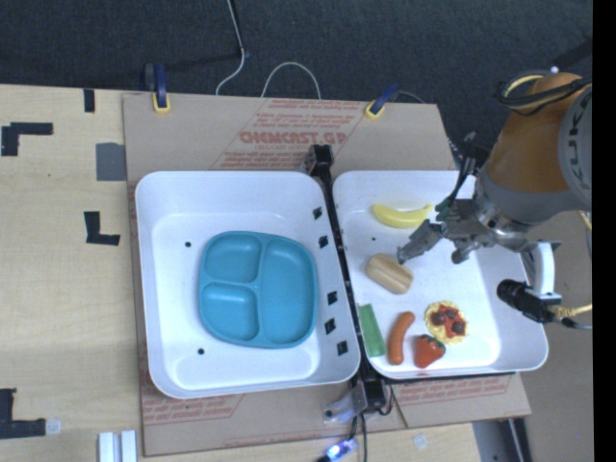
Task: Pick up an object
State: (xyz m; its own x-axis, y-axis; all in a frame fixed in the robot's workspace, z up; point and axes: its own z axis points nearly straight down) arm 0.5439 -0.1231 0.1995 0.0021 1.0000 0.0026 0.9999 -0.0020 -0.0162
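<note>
Two shallow white bins side by side on a cardboard-covered surface (192, 142). In the left bin (159, 210), a blue divided plate (258, 289) lying flat near the middle. In the right bin (481, 186), several toy foods: a yellow banana (399, 216) toward the far side, a tan bread roll (389, 274) just below it, a green block (371, 330) along the left wall, a red-orange sausage (400, 337) beside that, a strawberry (429, 351) at the near edge, and a small round pizza-like piece (447, 320) touching or almost touching the strawberry. Reaching in from the right, a grey arm with an orange band (529, 142). Over the right bin, hand (438, 243) with dark fingers (416, 246) spread apart, nothing seen between them; one fingertip close to the banana and the bread roll, contact impossible to judge from this angle. No food lifted; all pieces resting on the bin floor.
</note>
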